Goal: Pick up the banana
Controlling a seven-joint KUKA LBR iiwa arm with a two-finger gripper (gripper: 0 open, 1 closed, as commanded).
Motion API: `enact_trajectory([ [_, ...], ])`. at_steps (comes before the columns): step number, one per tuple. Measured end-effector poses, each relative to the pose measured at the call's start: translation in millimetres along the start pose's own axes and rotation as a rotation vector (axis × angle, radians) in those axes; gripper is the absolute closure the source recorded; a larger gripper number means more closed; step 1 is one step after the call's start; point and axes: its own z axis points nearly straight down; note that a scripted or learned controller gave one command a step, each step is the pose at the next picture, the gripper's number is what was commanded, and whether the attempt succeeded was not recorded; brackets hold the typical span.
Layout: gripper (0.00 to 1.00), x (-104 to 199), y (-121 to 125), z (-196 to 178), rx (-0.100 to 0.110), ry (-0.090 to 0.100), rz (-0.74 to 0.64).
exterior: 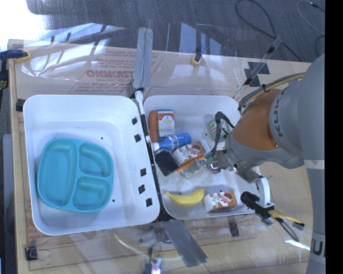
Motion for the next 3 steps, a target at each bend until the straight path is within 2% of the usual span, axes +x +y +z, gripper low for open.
enact_trajectory([
  [1, 0.0, 39.1, -29.7, 1.3, 0.003, 0.003, -0.305],
  [2, 0.0, 0.6, -32.5, -0.2, -0.001, 0.0, -0.337],
  [3, 1.0, 0.8, -31.7, -7.9, 0.001, 0.001, -0.341],
])
